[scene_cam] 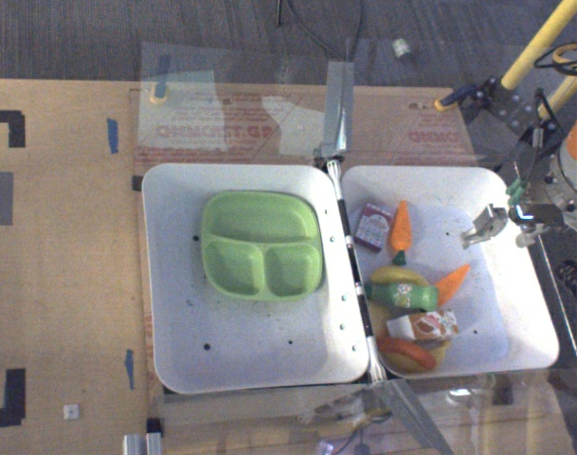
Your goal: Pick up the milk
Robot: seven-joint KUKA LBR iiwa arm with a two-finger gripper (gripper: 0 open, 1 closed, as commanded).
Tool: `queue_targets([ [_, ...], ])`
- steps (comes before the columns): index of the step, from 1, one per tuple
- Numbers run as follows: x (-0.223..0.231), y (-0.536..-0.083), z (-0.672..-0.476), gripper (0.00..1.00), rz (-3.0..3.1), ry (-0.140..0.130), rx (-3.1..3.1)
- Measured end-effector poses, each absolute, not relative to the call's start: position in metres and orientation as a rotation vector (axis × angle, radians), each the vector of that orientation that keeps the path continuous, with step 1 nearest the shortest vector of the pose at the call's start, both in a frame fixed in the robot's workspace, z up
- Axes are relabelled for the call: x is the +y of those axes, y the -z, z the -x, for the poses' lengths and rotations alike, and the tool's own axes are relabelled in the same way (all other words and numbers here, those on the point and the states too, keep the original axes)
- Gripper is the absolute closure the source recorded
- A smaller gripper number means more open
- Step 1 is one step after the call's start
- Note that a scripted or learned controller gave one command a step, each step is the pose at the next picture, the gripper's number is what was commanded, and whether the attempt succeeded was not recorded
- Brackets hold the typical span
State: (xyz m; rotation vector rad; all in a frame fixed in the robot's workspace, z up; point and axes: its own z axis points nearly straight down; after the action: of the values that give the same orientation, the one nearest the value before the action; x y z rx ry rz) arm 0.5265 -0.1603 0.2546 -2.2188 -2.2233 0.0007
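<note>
- Milk carton point(423, 326), small and white with a red-brown label, lies on its side at the right bin's point(515, 330) 7 o'clock corner, long axis running 9 to 3 o'clock; which end is the top I cannot tell
- It touches a green bottle point(404, 295) at 11 o'clock and a red sausage point(408, 354) at 7 o'clock; closing fingers would likely catch these neighbours
- Gripper point(484, 226) hangs at 2 o'clock, well apart, holding nothing; its opening I cannot tell

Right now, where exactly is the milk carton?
The milk carton lies in the right bin, near its front edge, just below the green bottle and above the red sausage.
</note>
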Motion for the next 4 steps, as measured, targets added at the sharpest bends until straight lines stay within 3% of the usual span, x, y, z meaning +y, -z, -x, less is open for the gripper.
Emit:
queue_targets([
  [1, -0.108, -0.101, -0.484, 0.0, 2.379, 0.0, -2.053],
  [2, -0.11, -0.11, -0.483, 1.0, 2.387, 0.001, -2.046],
  [3, -0.11, -0.11, -0.483, 0.0, 2.386, 0.001, -2.046],
  [4, -0.165, -0.088, -0.481, 0.0, 2.312, 0.007, -2.133],
])
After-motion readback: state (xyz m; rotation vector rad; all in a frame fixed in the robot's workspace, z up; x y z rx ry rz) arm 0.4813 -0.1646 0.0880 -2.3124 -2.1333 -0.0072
